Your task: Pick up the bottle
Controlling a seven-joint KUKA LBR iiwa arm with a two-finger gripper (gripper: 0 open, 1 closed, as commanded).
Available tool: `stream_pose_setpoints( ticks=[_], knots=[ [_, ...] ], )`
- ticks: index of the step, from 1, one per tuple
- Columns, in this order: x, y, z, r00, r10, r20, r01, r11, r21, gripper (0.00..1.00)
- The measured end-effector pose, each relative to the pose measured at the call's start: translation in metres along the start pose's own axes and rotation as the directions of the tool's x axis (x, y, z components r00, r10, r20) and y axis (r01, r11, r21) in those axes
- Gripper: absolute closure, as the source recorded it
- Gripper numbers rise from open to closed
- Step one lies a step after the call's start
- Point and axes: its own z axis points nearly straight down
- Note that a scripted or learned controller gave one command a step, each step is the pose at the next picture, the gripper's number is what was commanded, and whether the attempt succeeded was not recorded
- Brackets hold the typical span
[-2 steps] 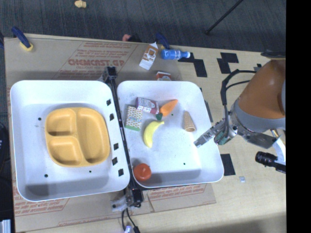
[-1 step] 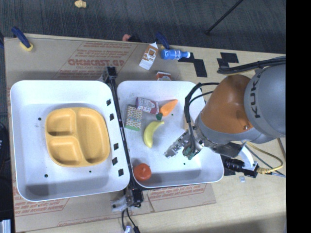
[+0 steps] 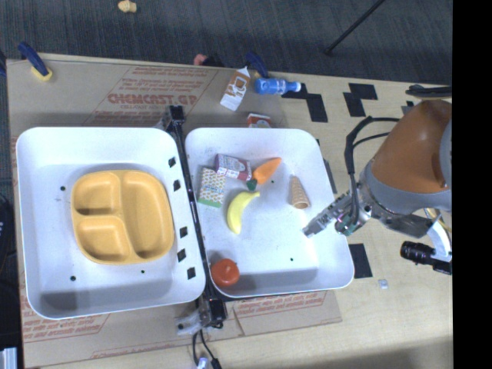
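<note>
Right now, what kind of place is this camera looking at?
Probably a robot manipulation lab bench. Two white bins sit on cardboard, one holding toy food such as a banana, the other a yellow divided plate. The arm's end effector reaches over the right bin's edge.

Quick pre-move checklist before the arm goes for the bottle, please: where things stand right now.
1. Bottle located: ok; the blue bottle lies on the bench beyond the right bin, outside it.
2. Bottle grasped: not ok; the gripper is over the right bin's near right side, far from it.
3. Finger state: cannot tell.
4. Path: ok; the cone and carrot lie left of the gripper.
5. Bottle upright: not ok; on its side.
</note>
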Motion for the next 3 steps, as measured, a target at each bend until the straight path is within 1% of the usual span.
stream_pose_setpoints(
  ticks=[1,2,3],
  knots=[
    [0.0,0.001,-0.019,0.974,-0.225,0.003,0.225,0.974,-0.001,1.0],
    [0.082,0.056,-0.002,0.99,-0.138,-0.002,0.138,0.99,0.0,1.0],
    [0.142,0.096,0.009,0.921,-0.391,-0.001,0.391,0.921,0.0,1.0]
  ],
)
